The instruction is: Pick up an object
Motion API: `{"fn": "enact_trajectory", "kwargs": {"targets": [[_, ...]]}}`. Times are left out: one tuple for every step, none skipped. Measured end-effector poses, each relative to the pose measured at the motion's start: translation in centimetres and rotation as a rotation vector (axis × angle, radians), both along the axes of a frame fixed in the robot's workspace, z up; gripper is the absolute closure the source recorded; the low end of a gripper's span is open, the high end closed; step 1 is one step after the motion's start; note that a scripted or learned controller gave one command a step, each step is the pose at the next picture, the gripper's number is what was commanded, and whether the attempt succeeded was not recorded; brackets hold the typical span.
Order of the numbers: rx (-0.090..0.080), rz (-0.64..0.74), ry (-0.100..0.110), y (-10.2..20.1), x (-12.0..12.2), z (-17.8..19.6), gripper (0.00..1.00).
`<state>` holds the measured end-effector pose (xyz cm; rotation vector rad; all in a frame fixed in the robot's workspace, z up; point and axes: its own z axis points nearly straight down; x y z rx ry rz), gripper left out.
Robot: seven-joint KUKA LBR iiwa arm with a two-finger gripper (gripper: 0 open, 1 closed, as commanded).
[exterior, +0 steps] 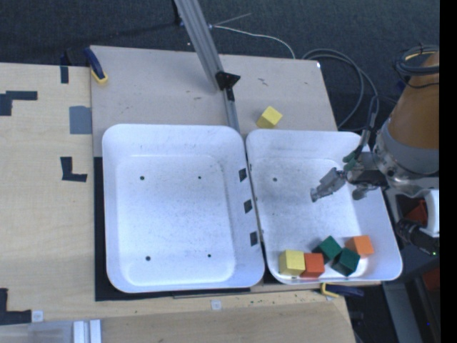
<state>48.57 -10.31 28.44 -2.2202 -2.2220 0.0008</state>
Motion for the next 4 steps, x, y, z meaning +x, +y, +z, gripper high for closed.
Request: {"fn": "enact_trajectory", "kwargs": {"targets": [[0.0,0.002,-0.001,-0.7,1.9,0.9,0.0],[0.002,0.006,0.007,7.2,7.0,-9.3,0.0],[0.002,0.008,-0.002,12.8,11.8,-9.3,0.0],[0.001,0.004,-0.001,15.3,14.6,-9.3,0.0]]}}
